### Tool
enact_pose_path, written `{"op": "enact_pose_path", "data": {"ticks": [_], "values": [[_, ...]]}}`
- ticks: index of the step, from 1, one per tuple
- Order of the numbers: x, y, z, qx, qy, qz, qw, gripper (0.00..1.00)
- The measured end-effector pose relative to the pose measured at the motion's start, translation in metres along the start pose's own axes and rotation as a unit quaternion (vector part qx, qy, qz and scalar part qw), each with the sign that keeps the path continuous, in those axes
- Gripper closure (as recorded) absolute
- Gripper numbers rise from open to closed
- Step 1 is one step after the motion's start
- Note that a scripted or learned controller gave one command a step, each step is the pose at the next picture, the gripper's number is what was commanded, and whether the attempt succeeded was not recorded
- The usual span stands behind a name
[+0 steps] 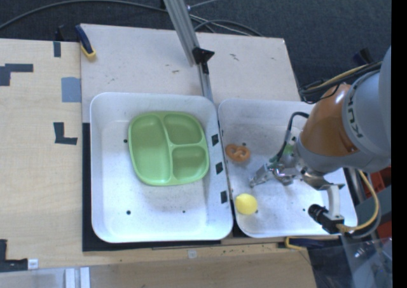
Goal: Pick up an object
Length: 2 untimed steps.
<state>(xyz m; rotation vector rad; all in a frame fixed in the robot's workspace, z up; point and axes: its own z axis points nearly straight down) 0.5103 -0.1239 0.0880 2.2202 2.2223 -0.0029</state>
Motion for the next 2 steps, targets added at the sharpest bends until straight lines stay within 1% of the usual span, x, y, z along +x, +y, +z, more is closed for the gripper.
{"op": "enact_pose_path", "data": {"ticks": [1, 2], "values": [[0.001, 0.000, -0.011, 0.001, 0.001, 0.000, 1.0000, 1.00], [0.006, 0.002, -0.054, -0.002, 0.001, -0.001, 1.0000, 1.00]]}}
